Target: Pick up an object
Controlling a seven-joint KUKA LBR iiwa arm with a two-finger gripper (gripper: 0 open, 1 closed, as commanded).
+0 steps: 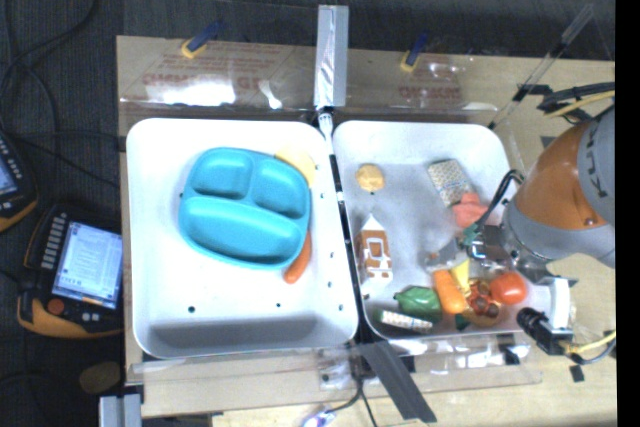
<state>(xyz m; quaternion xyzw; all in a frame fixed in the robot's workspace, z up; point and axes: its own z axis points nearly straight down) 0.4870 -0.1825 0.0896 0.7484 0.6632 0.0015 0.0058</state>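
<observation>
Small bright toys, orange, green, yellow and red, crowd the right bin (420, 155) beneath the gripper (487, 250).

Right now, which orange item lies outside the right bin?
The long orange carrot-like piece in the left bin, against the blue tray; the other orange pieces crowd near the gripper.

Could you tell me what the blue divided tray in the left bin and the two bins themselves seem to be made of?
The blue divided tray looks like moulded plastic with a smooth, slightly glossy finish: even colour, rounded compartment edges and soft highlights. The left bin and right bin seem to be white plastic too, judging by their rounded corners and dull sheen, though coated metal cannot be ruled out from this view.
</observation>
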